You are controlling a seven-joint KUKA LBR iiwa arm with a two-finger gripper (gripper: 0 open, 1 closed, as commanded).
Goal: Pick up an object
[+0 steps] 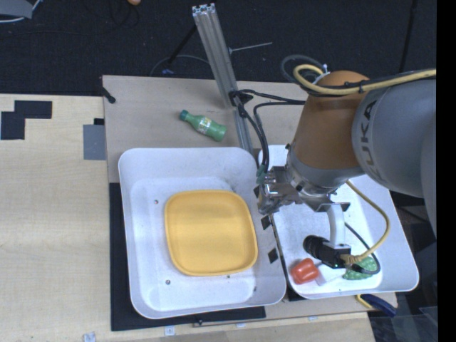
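**Operator:** In the camera view, where is the hand?

**Spotter:** You see the arm [399, 134] reaching in from the right, with its orange band hanging over the right bin [399, 262]. The hand [274, 194] sits low at that bin's left edge, just beside the wall where it meets the left bin [142, 184].

**Operator:** Is it open or closed? Has it got anything?

**Spotter:** You cannot tell from here. The wrist covers the hand from above, so you see neither how far open it is nor whether it grips anything.

**Operator:** What is there to pick?

**Spotter:** In the right bin you have a red object [305, 269] near the front left corner, close to the front rim. A green object [361, 266] lies to its right along the same rim, partly covered. Both lie nearer you than the hand and apart from it. In the left bin a yellow plate [210, 231] lies flat and takes up most of the floor.

**Operator:** Anything outside the bins?

**Spotter:** A green bottle [203, 125] lies on its side on the table [142, 112] behind the left bin. A metal rail [217, 48] slants up behind the spot where the two bins meet.
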